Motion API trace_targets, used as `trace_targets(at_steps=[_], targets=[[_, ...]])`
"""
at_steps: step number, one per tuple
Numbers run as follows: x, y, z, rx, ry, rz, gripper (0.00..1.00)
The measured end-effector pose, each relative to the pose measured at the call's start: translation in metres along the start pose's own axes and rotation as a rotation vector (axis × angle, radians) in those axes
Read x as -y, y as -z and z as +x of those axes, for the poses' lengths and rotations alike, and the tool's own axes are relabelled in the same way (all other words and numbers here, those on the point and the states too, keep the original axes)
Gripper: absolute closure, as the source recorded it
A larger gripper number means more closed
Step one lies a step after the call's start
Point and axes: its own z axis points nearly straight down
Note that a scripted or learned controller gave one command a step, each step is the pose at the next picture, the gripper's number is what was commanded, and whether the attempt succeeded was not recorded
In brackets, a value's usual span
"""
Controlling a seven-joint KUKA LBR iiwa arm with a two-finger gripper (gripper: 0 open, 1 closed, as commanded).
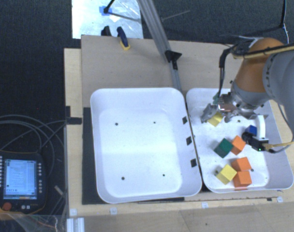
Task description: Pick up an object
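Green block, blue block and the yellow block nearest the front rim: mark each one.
Green block (pixel 224 147), camera view, top face.
Blue block (pixel 252 130), camera view, visible face.
Yellow block (pixel 227 173), camera view, top face.

A grey KUKA iiwa arm (pixel 282 76) wears a rounded orange band (pixel 256 71) above its wrist. A thin black cable (pixel 221 74) loops along the band toward the metallic grey gripper (pixel 215 114), beside a small blue fitting (pixel 252 130).

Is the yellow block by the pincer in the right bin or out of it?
In: the yellow block lies on the right bin floor.
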Motion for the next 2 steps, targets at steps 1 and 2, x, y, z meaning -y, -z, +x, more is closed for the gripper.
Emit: trace_targets(at_steps=[1,2], targets=[[-0.001,-0.006,0.0,0.001,-0.002,-0.005,0.0],[-0.002,0.006,0.0,0.001,0.0,-0.007,1.0]])
